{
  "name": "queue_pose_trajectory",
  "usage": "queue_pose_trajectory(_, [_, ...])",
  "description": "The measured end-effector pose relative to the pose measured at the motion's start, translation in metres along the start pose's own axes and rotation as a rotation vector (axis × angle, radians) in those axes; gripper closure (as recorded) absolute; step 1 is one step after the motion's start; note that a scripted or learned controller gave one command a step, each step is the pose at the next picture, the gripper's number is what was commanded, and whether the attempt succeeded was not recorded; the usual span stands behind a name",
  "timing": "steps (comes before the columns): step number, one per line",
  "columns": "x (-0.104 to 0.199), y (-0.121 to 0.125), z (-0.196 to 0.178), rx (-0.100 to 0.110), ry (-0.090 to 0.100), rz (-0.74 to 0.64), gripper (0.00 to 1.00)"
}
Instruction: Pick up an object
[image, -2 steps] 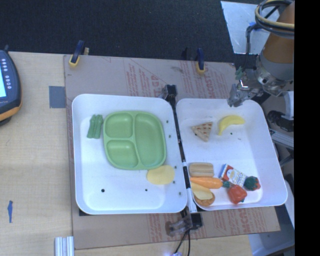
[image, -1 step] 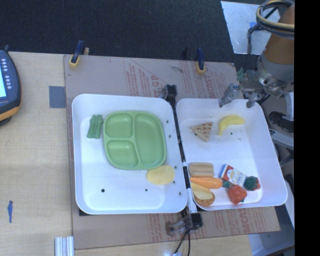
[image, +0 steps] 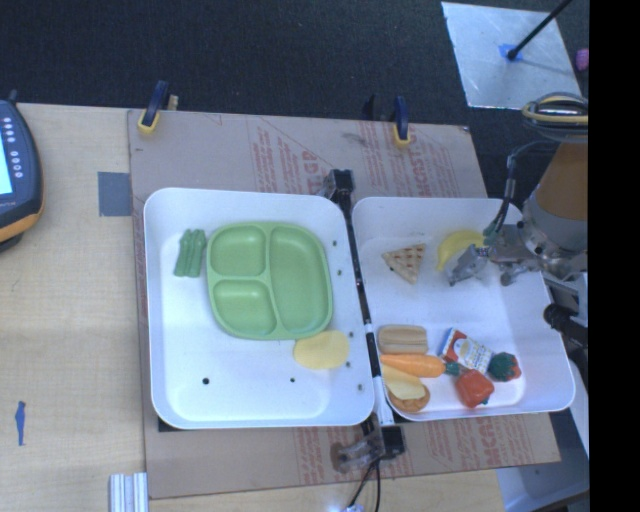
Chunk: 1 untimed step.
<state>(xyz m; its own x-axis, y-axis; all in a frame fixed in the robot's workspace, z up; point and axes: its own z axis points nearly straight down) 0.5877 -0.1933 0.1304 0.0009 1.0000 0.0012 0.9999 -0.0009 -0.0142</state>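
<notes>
The pincer (image: 465, 268) is low in the right bin (image: 530, 330), its tips right against the yellow piece (image: 455, 245), but whether they're apart or together can't be told. Just left lies the waffle wedge (image: 405, 263). Nearer the front: hot dog (image: 402, 338), carrot (image: 412, 365), ketchup packet (image: 468, 350), red pepper (image: 474, 388). Over in the left bin (image: 180, 390), the green divided plate (image: 270, 280), green beans (image: 189, 253) and a yellow chip (image: 321, 350).
</notes>
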Motion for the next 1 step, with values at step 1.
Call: queue_pose_trajectory(1, [0.0176, 0.0576, -0.0569, -0.020, -0.003, -0.008, 0.00])
